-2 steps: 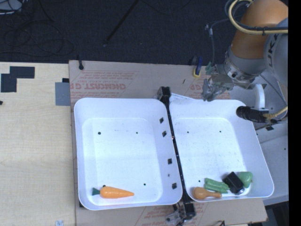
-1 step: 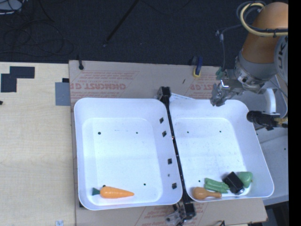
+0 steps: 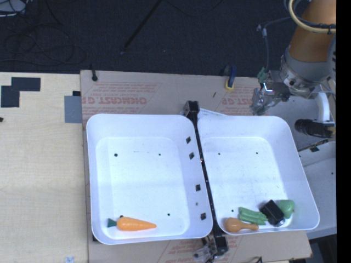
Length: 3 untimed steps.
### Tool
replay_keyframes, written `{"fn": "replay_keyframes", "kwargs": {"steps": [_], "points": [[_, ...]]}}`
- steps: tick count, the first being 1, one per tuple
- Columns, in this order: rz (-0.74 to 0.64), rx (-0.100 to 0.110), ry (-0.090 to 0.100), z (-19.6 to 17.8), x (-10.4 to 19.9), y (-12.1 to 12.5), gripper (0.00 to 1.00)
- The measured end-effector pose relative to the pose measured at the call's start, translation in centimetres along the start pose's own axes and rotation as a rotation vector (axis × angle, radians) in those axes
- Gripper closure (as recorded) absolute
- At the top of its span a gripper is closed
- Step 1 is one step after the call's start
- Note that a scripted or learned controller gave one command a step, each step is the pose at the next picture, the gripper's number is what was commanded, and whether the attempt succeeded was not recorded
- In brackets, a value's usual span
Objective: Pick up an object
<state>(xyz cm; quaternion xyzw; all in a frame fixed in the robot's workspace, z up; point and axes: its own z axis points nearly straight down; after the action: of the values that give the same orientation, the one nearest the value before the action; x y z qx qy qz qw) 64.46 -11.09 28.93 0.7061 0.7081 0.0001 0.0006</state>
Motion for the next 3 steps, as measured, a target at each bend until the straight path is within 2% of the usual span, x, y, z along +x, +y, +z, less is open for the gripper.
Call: {"fn": "replay_keyframes", "kwargs": {"steps": [3], "points": [[0.004, 0.005, 0.001, 1.6, -5.2, -0.8, 1.00]]}}
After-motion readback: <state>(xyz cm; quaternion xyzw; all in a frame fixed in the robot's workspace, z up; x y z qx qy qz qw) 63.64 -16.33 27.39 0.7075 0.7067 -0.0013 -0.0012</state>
